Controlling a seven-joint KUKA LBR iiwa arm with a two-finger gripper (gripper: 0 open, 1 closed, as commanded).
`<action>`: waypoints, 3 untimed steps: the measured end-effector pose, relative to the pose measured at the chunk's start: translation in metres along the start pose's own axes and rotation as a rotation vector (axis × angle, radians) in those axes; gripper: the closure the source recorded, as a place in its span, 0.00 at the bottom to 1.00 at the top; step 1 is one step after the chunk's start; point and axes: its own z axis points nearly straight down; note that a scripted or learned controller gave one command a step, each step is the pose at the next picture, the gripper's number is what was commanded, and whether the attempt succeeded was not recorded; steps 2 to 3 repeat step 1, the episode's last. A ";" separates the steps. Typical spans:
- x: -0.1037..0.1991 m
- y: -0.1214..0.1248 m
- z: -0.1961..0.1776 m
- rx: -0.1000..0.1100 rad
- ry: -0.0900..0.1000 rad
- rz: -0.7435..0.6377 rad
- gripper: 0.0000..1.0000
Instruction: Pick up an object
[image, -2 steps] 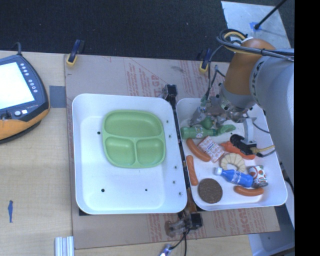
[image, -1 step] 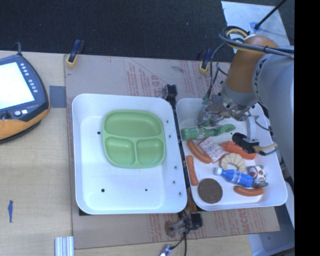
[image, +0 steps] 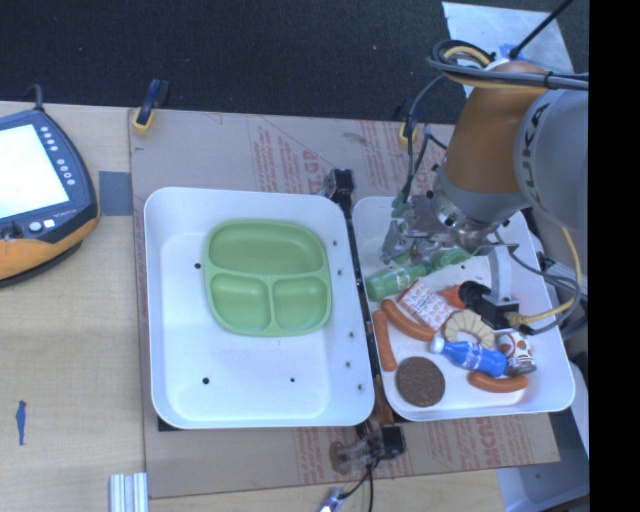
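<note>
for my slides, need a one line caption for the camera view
Arm's gripper low over the right bin of toy food, by a green bottle; green divided plate in the left bin.

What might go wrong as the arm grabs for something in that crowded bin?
The toys lie packed together: the gripper is low over the green bottle, which sits close to the hot dog and a red-and-white packet, so it may nudge neighbours or catch two. The round bottle could also roll away.
</note>
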 end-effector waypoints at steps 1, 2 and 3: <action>-0.007 -0.039 -0.075 -0.002 0.000 0.005 1.00; -0.007 -0.039 -0.075 -0.002 0.000 0.005 1.00; -0.007 -0.039 -0.075 -0.002 0.000 0.005 1.00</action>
